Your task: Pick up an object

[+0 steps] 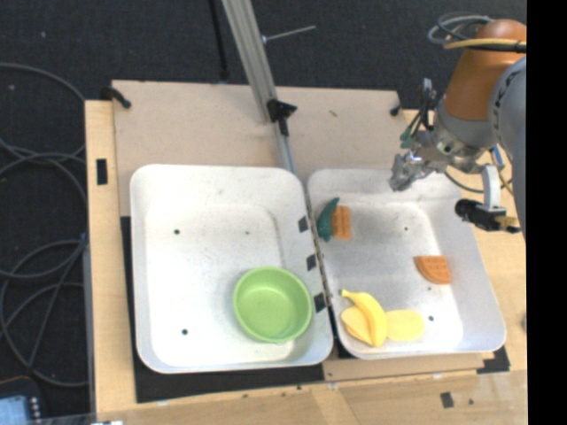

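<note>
While nothing has yet been lifted, the objects lie waiting in two white bins. Nearest in the left bin (159,237) sits a green bowl (272,303). Nearest in the right bin (469,326) lie a banana (370,313) and a pale yellow piece (405,326), touching. Farther back rest an orange wedge (433,269) and, by the dividing wall, a teal and orange item (334,220). At the far right corner the gripper (406,172) hovers above the rim, holding nothing visible; its jaw state I cannot tell. This looks like the approach step. Next, it would need to travel over a chosen object and descend.
</note>
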`<state>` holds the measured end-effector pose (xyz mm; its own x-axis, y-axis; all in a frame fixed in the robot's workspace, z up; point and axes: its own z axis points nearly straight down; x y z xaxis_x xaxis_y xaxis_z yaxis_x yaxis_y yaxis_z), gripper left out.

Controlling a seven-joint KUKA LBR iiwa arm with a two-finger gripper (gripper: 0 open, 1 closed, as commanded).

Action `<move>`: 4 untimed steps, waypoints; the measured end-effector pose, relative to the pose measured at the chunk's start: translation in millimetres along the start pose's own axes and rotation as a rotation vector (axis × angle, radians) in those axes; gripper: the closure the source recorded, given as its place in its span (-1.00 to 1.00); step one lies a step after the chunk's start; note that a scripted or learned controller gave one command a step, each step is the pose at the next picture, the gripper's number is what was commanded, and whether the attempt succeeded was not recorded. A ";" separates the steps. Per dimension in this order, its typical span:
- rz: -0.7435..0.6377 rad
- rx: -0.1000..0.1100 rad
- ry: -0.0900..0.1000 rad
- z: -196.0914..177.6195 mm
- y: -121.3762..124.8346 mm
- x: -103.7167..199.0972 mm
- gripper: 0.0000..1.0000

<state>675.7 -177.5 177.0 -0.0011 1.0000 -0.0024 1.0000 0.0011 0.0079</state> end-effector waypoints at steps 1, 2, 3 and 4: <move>-0.003 0.002 0.001 -43.0 1.5 -1.5 1.00; -0.005 0.005 0.003 -51.6 10.7 46.2 1.00; -0.005 0.007 0.003 -47.2 4.1 93.6 1.00; -0.005 0.008 0.004 -43.3 -0.6 143.0 1.00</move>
<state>674.6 -34.3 220.0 -0.0063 1.0000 0.0012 1.0000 0.0063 -0.0004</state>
